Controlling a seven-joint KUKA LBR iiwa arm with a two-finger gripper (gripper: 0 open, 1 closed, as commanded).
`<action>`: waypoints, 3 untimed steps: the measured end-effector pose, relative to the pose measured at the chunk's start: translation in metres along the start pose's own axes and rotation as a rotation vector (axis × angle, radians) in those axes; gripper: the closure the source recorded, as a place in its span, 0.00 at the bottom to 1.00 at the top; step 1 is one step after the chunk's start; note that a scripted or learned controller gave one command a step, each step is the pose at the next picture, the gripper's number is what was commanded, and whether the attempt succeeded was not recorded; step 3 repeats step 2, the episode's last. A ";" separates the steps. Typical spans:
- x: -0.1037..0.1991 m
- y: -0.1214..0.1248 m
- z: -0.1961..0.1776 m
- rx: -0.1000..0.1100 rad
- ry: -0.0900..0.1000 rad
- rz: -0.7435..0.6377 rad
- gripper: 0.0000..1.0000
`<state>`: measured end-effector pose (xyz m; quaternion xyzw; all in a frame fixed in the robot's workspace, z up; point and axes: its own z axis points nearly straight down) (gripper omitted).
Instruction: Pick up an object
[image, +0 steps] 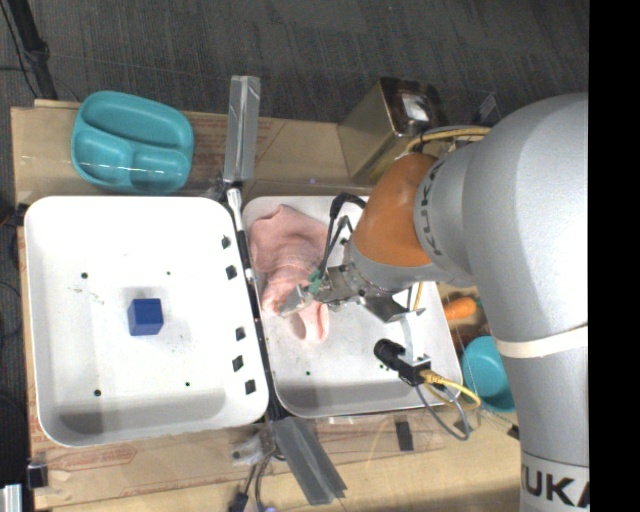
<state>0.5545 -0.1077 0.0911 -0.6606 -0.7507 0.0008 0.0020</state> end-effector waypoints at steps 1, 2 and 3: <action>0.000 0.000 -0.010 0.001 0.000 -0.005 1.00; 0.067 0.063 -0.101 -0.003 -0.001 -0.055 1.00; 0.067 0.063 -0.101 -0.003 -0.001 -0.055 1.00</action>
